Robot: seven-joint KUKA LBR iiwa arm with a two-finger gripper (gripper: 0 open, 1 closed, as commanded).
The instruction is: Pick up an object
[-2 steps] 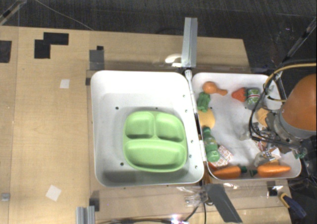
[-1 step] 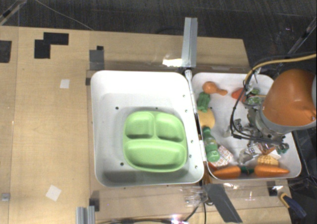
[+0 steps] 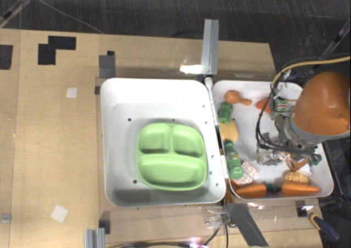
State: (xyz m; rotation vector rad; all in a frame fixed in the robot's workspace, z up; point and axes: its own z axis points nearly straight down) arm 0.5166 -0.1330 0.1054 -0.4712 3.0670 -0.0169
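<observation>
Your end effector [image 3: 274, 156] hangs low in the right bin [image 3: 328, 186], grip state unclear, near light, hard, slick-looking toy food; take the corn [image 3: 296, 176] across its middle.

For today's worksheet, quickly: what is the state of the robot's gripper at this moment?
Gripper: low in the right bin; open or closed cannot be told.

No readable text, label, brand, number or sign is showing anywhere; any print on the small packets in the bin is blurring beyond reading.
</observation>
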